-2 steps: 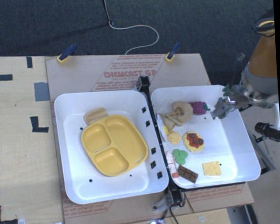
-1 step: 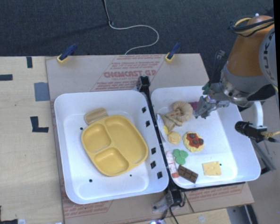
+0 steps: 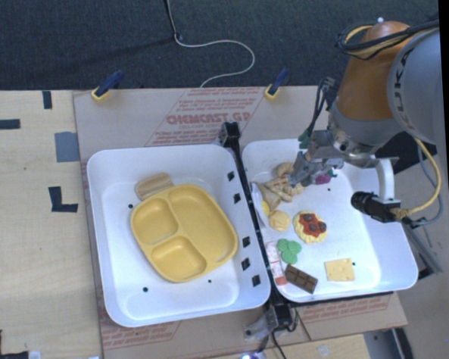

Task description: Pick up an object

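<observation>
Near edge of the right bin (image 3: 382, 283): brown chocolate bar (image 3: 300, 278) lying at a slant, yellow cheese square (image 3: 338, 270) just to its right, small red-and-white packet (image 3: 274, 258) against the divider wall. Just behind them, a green leafy piece (image 3: 289, 249). Mid-bin: pizza slice (image 3: 311, 226) with red topping, and a pale yellow round item (image 3: 279, 222) just left of it, near but apart. Farther back, a heap of tan fries-like pieces (image 3: 276, 187) near the divider. The gripper (image 3: 303, 170) sits low over the right end of that heap; fingers point down at it, but cannot tell how far apart they are or whether anything is between them. A small purple bit (image 3: 322, 178) sits just right of the gripper. Grey arm (image 3: 400, 73) with orange band comes in from the right rear.

Left bin (image 3: 106, 220): yellow three-compartment tray (image 3: 184, 231) in the middle, tan flat piece (image 3: 153, 184) touching its far-left corner.

Both bins rest on cardboard (image 3: 198, 116) held by blue-yellow clamps (image 3: 106, 85) at the far edge.
</observation>
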Controlling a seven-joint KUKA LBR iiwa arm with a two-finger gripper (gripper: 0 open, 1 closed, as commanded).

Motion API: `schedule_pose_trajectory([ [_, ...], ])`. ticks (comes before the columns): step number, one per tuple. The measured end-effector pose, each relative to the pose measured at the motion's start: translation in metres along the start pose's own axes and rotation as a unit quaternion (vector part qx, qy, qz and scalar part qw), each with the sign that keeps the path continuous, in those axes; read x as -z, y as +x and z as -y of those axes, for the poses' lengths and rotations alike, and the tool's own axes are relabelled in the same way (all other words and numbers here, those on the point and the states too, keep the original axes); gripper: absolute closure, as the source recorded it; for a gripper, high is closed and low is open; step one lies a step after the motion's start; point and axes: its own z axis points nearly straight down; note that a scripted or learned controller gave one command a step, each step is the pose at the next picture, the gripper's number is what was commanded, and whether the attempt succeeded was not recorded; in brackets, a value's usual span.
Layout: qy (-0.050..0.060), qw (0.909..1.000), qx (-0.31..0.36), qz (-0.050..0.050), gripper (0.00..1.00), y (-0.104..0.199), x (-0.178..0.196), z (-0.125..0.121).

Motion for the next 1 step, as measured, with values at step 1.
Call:
schedule_pose_trajectory([
  [1,0.000,1.0000,0.001,0.000,1.00,0.0534,-0.0118,-0.0184],
])
